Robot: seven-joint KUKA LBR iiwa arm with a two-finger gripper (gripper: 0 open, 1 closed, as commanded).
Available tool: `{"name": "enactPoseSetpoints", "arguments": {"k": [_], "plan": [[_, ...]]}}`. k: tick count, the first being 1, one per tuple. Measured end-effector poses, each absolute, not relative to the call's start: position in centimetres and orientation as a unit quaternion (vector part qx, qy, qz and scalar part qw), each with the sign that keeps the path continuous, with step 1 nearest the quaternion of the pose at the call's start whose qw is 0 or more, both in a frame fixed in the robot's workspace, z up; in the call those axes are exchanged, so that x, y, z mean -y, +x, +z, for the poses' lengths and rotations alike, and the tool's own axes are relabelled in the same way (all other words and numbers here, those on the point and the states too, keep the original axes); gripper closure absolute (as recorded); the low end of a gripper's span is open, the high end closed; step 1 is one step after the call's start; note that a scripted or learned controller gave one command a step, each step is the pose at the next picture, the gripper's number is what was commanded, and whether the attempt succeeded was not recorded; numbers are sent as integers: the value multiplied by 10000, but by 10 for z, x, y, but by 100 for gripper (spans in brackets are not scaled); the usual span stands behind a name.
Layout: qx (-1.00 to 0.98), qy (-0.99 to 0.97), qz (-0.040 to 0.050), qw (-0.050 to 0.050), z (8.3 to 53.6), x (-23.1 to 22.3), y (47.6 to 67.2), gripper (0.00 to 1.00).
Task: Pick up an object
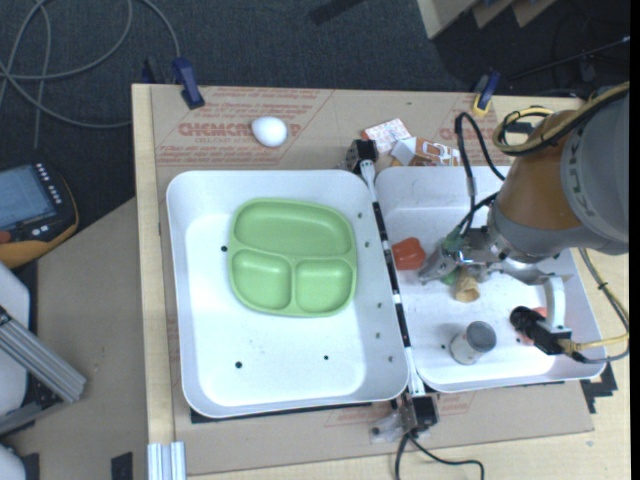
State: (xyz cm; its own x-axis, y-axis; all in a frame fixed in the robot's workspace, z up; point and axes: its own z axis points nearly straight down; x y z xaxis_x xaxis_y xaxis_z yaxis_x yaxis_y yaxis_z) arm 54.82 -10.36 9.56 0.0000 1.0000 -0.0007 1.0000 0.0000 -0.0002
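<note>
We are hovering our hand (452, 264), grip state unclear, just right of the orange block (408, 254), which looks light, stiff and easiest pinched across its flat sides.

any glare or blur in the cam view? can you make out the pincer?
Camera view: even overhead light, soft shadows, mild glare washing out the white bins; green tray sharp; pincer small and muddled among clutter, its state unreadable; arm slightly soft.

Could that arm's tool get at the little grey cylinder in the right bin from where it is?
Probably yes: the grey cylinder lies uncovered in the right bin, close below the tool, with nothing between them.
</note>
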Motion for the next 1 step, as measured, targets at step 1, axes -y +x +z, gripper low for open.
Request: {"name": "enactPoseSetpoints", "arguments": {"k": [1], "plan": [[-7072, 7070, 0, 9, 85, 145, 583, 0]]}}
